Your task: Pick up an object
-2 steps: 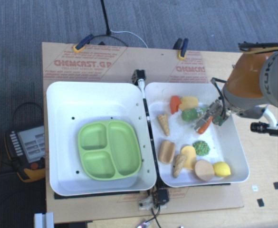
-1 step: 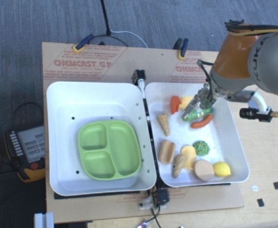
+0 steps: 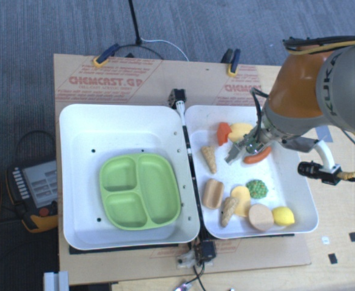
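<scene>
In the right bin (image 3: 298,223), my claw (image 3: 245,148) hangs low beside a red chili pepper (image 3: 258,156); whether it is spread I cannot tell. I should centre over the pepper before pinching. Beyond it lies a yellow piece (image 3: 241,130).

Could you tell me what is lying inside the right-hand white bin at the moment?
The right bin holds toy food: a cone, bread roll, broccoli, lemon, a pinkish round piece and a red sausage. The gripper and arm cover part of the bin's upper area.
</scene>
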Action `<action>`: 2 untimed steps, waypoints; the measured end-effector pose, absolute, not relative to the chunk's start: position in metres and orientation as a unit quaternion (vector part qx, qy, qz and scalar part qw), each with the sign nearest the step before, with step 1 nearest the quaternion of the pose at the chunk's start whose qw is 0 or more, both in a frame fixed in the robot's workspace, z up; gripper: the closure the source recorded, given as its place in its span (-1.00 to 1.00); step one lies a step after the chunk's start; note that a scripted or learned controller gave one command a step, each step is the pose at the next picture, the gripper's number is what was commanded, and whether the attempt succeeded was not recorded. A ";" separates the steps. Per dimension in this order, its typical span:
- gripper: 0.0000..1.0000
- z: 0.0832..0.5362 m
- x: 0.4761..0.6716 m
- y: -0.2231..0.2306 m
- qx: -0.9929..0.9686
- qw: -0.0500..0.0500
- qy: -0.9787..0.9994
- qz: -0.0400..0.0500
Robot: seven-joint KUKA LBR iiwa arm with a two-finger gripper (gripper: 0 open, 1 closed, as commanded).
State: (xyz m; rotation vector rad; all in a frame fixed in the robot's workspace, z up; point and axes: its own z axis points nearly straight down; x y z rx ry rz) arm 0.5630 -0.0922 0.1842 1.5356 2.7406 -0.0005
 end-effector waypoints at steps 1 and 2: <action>1.00 0.236 0.530 -0.067 0.420 0.001 0.908 0.000; 1.00 0.246 0.530 -0.068 0.420 0.002 0.907 0.000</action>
